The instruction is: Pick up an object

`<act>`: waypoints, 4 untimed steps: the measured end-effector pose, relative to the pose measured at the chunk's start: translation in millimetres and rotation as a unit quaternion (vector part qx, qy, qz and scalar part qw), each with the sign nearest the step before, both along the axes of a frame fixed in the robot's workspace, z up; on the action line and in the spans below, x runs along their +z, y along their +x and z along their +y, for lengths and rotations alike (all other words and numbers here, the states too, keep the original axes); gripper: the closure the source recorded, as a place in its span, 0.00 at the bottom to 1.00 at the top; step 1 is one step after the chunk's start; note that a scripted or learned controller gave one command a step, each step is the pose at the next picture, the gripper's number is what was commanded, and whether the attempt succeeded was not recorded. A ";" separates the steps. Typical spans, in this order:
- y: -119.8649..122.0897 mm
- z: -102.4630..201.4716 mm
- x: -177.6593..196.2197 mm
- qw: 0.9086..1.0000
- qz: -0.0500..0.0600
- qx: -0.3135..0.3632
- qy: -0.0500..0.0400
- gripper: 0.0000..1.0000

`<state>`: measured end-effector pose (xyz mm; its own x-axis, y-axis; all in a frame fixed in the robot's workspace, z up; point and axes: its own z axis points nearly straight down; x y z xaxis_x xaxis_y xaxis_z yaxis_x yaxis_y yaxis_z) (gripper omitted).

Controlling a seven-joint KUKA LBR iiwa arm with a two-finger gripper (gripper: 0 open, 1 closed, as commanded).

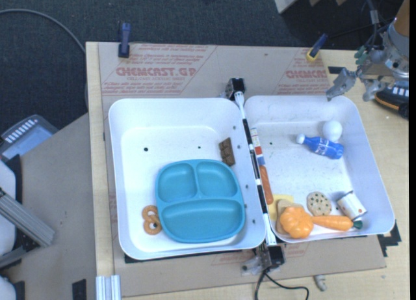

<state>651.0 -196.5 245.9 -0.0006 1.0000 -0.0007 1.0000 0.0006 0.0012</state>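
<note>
1 blue bottle, long axis left-right.

The arm enters at the upper right edge of the camera view, with only its wrist end and the gripper visible. The gripper extends leftward from the wrist, its grey fingers angled down and to the left (finger spacing cannot be resolved at this angle).

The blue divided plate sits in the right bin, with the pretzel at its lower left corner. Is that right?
Not quite. The camera view shows the blue divided plate in the left bin, not the right one. The rest holds: the pretzel lies at its lower left corner.
</note>
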 end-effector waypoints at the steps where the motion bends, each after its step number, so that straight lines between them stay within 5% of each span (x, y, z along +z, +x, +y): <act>1: -11.7 -3.4 -159.4 1.000 0.002 0.000 0.001 0.00; 2: 16.2 64.9 -160.9 1.000 -0.001 0.000 0.000 0.00; 3: 15.9 63.8 -160.9 1.000 0.000 0.000 0.000 0.00; 4: 15.7 101.3 -160.9 1.000 0.001 0.000 0.001 0.00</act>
